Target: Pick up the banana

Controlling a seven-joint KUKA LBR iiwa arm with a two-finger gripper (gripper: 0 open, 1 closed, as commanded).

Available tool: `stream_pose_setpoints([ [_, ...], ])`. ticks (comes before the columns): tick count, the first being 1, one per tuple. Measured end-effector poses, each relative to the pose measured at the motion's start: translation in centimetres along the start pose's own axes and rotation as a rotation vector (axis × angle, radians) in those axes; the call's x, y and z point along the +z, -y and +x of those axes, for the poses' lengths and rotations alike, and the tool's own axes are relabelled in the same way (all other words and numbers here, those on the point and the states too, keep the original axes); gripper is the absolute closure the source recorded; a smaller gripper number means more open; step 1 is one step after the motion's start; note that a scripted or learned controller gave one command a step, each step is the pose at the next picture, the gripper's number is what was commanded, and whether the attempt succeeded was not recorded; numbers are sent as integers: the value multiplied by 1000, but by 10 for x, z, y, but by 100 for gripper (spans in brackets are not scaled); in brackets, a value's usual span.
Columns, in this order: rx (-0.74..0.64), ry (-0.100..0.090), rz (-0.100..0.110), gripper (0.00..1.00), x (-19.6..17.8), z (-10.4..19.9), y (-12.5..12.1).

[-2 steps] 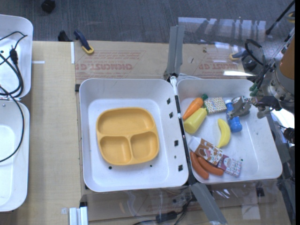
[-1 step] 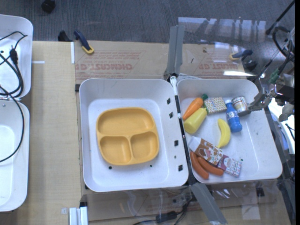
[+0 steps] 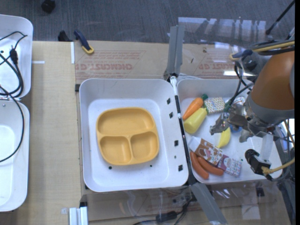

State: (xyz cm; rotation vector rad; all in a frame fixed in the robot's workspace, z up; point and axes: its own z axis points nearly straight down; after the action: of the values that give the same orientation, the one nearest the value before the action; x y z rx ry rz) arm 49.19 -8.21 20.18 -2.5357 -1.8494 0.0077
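Two white bins sit side by side on the bench; the left bin (image 3: 89,125) holds a yellow divided plate (image 3: 126,135) at its centre, the right bin (image 3: 187,86) holds the food items. The banana (image 3: 224,138) lies near the middle of the right bin, its upper end directly under the gripper (image 3: 224,122); whether the fingers are spread, closed or clamped on the fruit cannot be told, as the wrist hardware and cables crowd that spot.

From the banana, a yellow bottle (image 3: 195,120) lies at 10 o'clock, an orange carrot (image 3: 192,107) beyond it on the same bearing, and a speckled sponge (image 3: 215,104) at 12 o'clock; a printed snack packet (image 3: 216,157) lies at 6 o'clock, with two sausages (image 3: 204,165) at 7 o'clock, just beside the packet.

Judgement: the arm (image 3: 276,78) is set low over the banana for a grasp from above; the banana appears to rest on the bin floor, so lift is not yet confirmed. Risk: the neighbouring bottle and packet lie close and may be nudged.
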Motion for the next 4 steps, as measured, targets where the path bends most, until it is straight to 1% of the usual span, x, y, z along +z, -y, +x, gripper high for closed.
stream_pose_setpoints([
  [1, -26, -1, -2, 0, 111, -40, -59],
  [2, -79, -1, -1, 0, 111, -20, -13],
  [3, -75, 0, 2, 100, 104, -21, -12],
  [4, -45, 1, -1, 100, 12, 74, 9],
])
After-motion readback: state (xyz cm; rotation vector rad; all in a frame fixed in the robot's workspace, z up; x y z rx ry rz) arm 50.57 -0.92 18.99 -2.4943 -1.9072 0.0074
